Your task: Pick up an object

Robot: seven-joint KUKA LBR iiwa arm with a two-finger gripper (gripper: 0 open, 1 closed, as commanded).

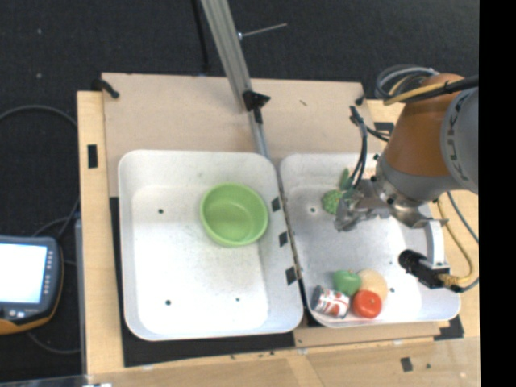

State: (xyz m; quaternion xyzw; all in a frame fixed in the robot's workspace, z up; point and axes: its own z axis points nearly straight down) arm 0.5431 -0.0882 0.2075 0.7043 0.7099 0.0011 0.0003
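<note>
Two white bins (145, 216); round green bowl (234, 214) in left.

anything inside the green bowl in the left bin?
Nothing visible inside the green bowl; its inner floor shows bare green. It sits upright in the left bin. What lies under the bowl is covered by it.

Both bins (145, 216) look like matt white plastic, finely speckled, and the green bowl (234, 214) is smooth plastic with a soft sheen. The bench (177, 111) is flat, dull tan board, the floor (81, 31) rough dark carpet. The slanting pole (228, 43) is ribbed bright metal; the arm (427, 147) has a smooth, satin orange and grey shell.
</note>
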